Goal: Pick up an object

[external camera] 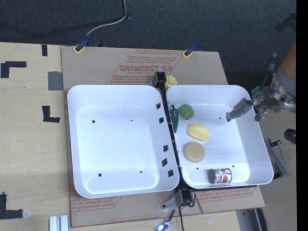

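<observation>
The right bin (250, 143) holds several objects. A green broccoli piece (186, 112) lies near its upper left, beside a slim dark green pepper (173, 120) against the divider. Below these are a yellow oval piece (198, 132) and a tan round piece (194, 152). A small red and white can (221, 176) lies on its side near the front wall. My gripper (243, 116) hangs over the right side of this bin, above the floor and to the right of the broccoli. Its fingers are spread open, with nothing between them.
The left bin (77, 129) stands beside the right one, sharing a black clipped divider (166, 129). A small yellow item (171, 80) lies on the cardboard sheet just behind the bins. The arm's wrist (284, 88) enters from the right.
</observation>
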Tool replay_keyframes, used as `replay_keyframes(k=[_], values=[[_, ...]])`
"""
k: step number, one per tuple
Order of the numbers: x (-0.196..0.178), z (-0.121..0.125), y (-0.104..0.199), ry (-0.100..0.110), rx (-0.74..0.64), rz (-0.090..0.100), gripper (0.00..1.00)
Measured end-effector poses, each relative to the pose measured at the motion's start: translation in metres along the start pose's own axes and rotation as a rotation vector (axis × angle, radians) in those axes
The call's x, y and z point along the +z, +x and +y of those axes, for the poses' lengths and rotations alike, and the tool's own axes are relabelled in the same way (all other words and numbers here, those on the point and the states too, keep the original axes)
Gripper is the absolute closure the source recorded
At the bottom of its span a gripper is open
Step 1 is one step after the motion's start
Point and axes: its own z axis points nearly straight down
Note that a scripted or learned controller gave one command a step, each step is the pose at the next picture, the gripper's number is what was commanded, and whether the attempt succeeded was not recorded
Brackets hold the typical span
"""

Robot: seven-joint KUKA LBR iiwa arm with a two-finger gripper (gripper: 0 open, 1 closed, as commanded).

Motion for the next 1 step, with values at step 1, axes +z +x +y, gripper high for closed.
replay_keyframes(k=[1], values=[[-0.1062,0.0654,0.0734,-0.016,-0.011,-0.001,0.0]])
